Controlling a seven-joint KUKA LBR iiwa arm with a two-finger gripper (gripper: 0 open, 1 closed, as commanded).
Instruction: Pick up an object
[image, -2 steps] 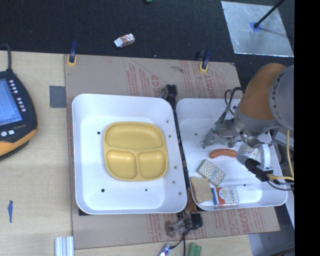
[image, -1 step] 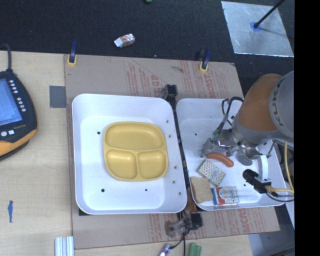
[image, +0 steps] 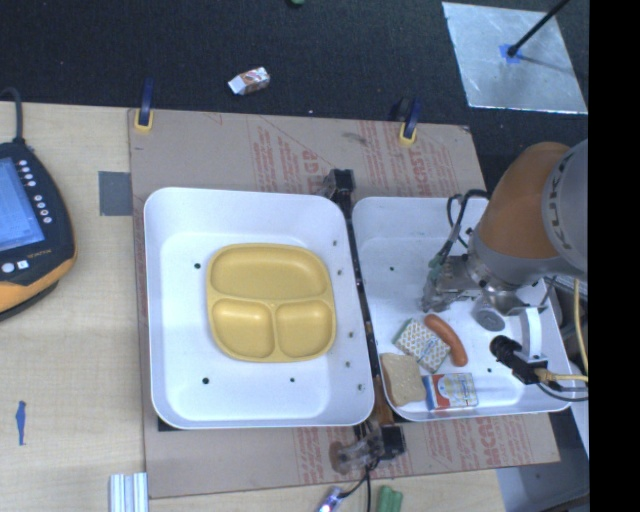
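Two bins (image: 160, 300), one tray (image: 270, 300), four small items (image: 445, 338).

robotics lab | KUKA arm (image: 535, 215) | teach pendant (image: 30, 230) | cardboard-covered bench (image: 250, 145) | white bins (image: 170, 300)

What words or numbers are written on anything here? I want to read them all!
"KU": big letters on the arm, cut off at the edge.
Red print on the cardboard sheet: too faint to read.
Small carton: label too blurred.
Handheld screen: text too small.
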